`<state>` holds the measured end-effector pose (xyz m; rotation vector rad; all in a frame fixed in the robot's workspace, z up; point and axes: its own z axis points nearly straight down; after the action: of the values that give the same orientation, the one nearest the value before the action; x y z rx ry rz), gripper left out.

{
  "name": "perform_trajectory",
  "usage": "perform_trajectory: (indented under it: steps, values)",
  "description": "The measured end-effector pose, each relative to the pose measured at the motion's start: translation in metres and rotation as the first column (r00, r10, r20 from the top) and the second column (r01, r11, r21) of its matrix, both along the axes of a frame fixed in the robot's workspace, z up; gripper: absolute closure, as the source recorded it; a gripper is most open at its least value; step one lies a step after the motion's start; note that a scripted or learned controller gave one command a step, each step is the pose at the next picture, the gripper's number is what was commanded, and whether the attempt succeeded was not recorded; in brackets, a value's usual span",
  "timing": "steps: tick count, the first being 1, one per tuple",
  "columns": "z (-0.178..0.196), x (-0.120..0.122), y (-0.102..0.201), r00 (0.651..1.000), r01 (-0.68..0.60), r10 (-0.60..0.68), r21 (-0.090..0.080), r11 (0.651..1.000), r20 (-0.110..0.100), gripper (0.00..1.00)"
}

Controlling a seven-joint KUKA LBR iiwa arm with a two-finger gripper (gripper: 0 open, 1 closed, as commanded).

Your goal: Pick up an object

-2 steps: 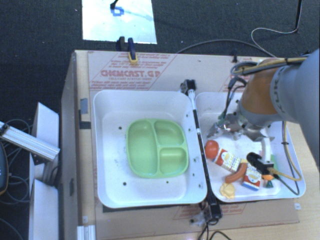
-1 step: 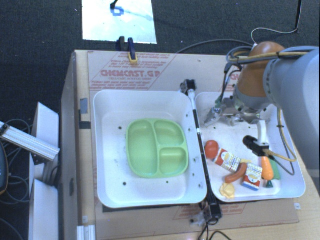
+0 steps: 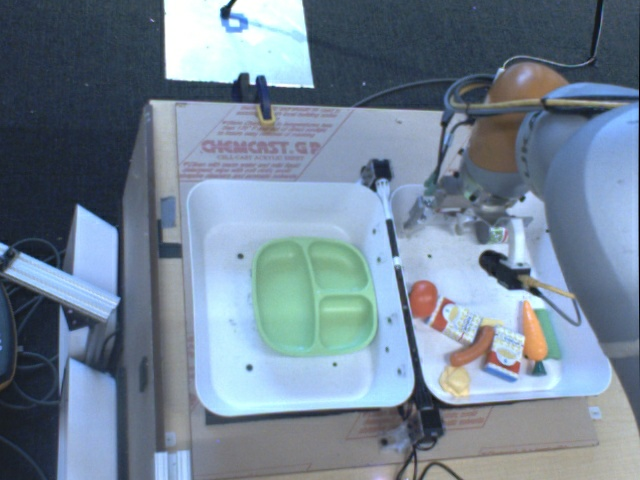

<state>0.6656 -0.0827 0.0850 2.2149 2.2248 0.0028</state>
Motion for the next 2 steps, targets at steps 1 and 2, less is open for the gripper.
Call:
perform_trajectory:
  steps: [1, 2]
  values:
    - [0.0003, 0.0037, 0.0000, 1.000, 0.000, 0.000, 0.000, 1.000, 0.001, 0.00]
    - [0.0004, 0.0036, -0.0049, 1.000, 0.002, -0.002, -0.001, 1.000, 0.001, 0.00]
